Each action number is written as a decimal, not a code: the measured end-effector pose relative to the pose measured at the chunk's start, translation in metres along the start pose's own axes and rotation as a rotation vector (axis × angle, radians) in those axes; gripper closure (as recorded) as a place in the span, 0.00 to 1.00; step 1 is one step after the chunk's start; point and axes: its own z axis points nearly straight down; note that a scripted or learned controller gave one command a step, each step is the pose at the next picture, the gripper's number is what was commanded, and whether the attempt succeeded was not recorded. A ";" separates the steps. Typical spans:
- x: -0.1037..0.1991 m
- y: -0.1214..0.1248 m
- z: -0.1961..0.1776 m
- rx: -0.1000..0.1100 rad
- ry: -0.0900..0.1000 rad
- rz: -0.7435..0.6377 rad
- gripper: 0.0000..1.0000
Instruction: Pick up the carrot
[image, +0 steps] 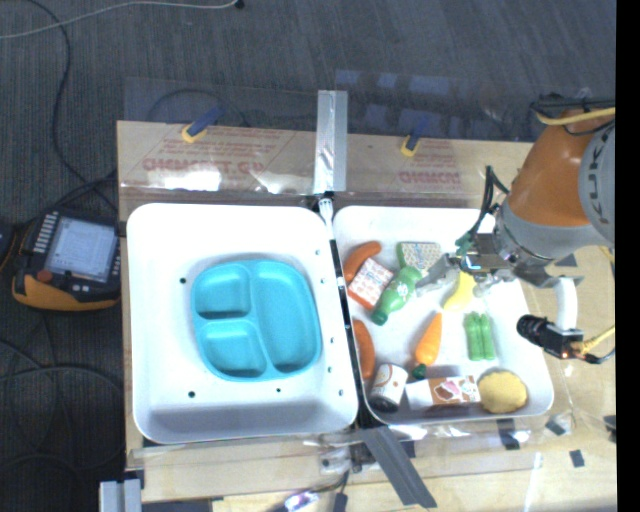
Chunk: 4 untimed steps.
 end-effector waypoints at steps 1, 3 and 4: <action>-0.023 -0.029 0.099 -0.014 -0.003 0.086 0.00; -0.018 -0.024 0.078 -0.001 0.001 0.166 1.00; 0.048 -0.007 -0.033 -0.001 -0.004 0.074 1.00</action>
